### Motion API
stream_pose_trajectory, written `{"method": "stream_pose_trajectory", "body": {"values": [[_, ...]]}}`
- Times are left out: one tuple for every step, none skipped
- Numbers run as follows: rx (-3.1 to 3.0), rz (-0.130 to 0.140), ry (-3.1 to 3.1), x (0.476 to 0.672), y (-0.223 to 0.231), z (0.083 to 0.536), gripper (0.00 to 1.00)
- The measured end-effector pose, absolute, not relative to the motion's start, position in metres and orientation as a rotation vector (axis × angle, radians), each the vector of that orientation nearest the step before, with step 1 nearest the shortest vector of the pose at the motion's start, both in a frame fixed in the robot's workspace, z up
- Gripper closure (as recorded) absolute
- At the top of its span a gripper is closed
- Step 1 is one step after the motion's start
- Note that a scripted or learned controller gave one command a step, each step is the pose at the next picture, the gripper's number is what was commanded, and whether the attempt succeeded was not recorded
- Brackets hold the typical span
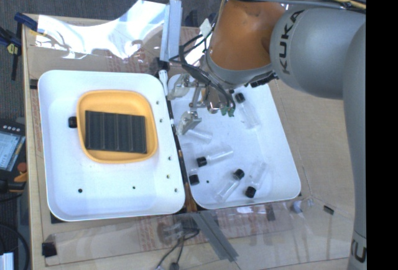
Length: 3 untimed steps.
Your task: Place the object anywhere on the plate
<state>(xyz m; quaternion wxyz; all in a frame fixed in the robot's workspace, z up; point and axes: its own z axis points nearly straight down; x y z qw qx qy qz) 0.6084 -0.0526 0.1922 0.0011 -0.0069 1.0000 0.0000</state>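
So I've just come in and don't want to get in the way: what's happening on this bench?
A grey KUKA arm reaches in from the right, with its pincer over the upper left part of the right bin. Clear vials with black caps lie scattered in that bin. Whether the pincer has hold of one can't be told. The yellow plate sits in the left bin with a black ribbed slab on it and a small black piece beside it. No vial is on the plate yet.

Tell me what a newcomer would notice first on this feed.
The big grey arm with its orange band looms over the far side of the right bin. In the left bin, a yellow plate holds a dark ribbed slab. Small clear vials with black caps lie scattered in the right bin.
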Motion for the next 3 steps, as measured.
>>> {"method": "stream_pose_trajectory", "body": {"values": [[-0.386, 0.001, 3.121, 0.586, -0.075, 0.191, 0.0], [-0.373, 0.001, 3.123, 0.581, -0.043, 0.191, 0.0], [-0.694, 0.001, 3.063, 0.585, 0.001, 0.192, 0.0]]}}
